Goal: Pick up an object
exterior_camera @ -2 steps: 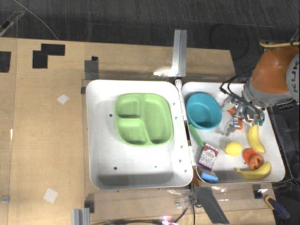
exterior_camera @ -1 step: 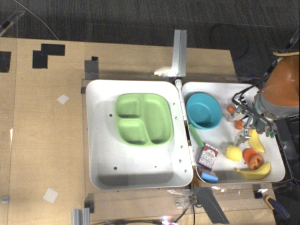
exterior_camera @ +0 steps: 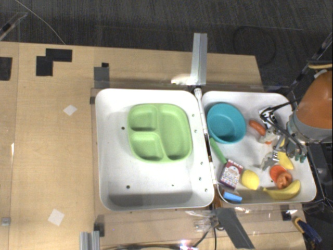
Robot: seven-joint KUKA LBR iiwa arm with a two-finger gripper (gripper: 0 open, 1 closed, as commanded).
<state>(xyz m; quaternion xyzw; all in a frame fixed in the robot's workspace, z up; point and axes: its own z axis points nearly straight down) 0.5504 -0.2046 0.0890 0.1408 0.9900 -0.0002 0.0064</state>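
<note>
From the camera view above the bench, the arm (exterior_camera: 315, 105) reaches in from the right and its gripper (exterior_camera: 274, 152) hangs low over the right bin (exterior_camera: 307, 194), in the thick of the small things at that bin's right side. The metal of the tool blends with the clutter under it, so I cannot tell how the gripper stands, and I see nothing that is plainly held.

Any object will do for this task, and the nearest candidates lie right by the tool: a yellow piece (exterior_camera: 285, 160) just beside it, a red-orange toy (exterior_camera: 281, 176) a little nearer the front wall, and a banana (exterior_camera: 285, 190) along that wall. An orange carrot-like piece (exterior_camera: 256, 126) lies further back, near the blue bowl (exterior_camera: 226, 122). A lemon (exterior_camera: 250, 179) sits beside a small carton (exterior_camera: 231, 174), with a blue marker-like thing (exterior_camera: 232, 196) at the front edge and a green stick (exterior_camera: 217, 151) along the divider.

To do this step well, I would say the tool should settle on one object with bare floor on both sides; the lemon looks freer than the crowded pieces under the wrist. A straight descent and a slow lift seem wise, since neighbours touch.

The left bin (exterior_camera: 112, 191) holds a green divided tray (exterior_camera: 158, 132).

As for writing, the carton shows a purplish printed face, but it is too small to read; no other label is legible.
</note>
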